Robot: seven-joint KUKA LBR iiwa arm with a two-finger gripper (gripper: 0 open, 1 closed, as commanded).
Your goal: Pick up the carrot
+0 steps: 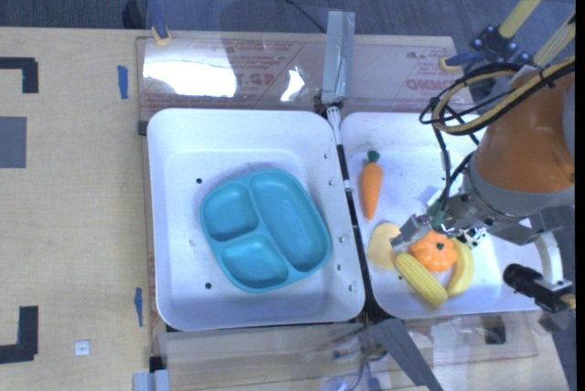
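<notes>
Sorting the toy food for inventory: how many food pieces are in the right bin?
5: carrot near the divider; lemon, corn, orange pumpkin and banana clustered below. The gripper may hide more.

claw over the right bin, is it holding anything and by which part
Cannot be told: the claw sits over the toy food pile, apart from the carrot, which lies untouched.

Grey arm from the right, wrist angled down-left.
</notes>
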